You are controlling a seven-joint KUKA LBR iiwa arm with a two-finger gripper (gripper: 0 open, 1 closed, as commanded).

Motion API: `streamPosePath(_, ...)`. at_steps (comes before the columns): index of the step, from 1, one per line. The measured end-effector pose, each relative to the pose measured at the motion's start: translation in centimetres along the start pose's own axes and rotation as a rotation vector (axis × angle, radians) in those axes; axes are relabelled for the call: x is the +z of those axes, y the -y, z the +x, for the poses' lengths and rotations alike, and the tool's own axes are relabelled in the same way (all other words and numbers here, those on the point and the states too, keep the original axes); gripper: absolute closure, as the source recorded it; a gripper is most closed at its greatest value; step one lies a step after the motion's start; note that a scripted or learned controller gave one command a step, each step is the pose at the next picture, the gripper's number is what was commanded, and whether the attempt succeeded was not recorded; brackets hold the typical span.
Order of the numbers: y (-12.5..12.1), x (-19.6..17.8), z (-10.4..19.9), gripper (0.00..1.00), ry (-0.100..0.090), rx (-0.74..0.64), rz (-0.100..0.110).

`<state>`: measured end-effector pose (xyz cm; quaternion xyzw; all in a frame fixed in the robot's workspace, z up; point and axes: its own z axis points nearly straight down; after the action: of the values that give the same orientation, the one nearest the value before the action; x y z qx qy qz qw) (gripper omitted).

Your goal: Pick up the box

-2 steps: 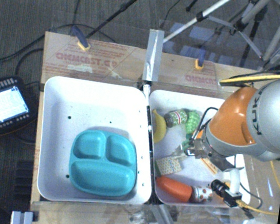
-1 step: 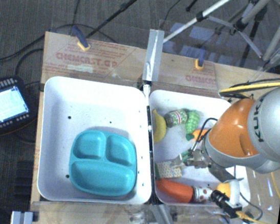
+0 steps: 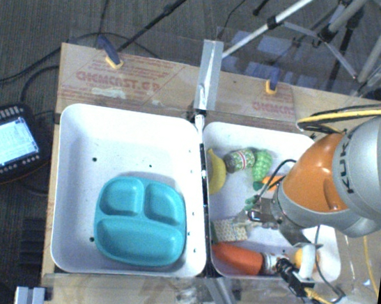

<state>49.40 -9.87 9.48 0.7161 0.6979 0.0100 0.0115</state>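
Note:
A small tan box (image 3: 228,229) with a pale pattern lies in the right bin (image 3: 205,206), just above a red-orange cylinder-shaped item (image 3: 237,258). My gripper (image 3: 256,213) hangs low in that bin, right at the box's upper right end, and the grey and orange wrist (image 3: 320,183) above it hides part of the box. I cannot make out whether the box is touched.
A yellow banana (image 3: 216,172) lies along the right bin's left wall, and green toys (image 3: 254,161) sit near its back. The left bin (image 3: 76,167) holds a teal divided tray (image 3: 141,222). A white and yellow item (image 3: 304,257) lies under the arm.

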Motion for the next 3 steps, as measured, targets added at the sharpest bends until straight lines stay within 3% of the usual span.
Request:
streamPosePath(1,0.0,0.0,-0.1,0.00,-0.003,0.093,0.002)
streamPosePath(2,0.9,-8.7,5.1,0.00,-0.005,-0.156,0.035)
streamPosePath(3,0.2,-1.1,0.6,0.00,0.001,-0.055,0.006)
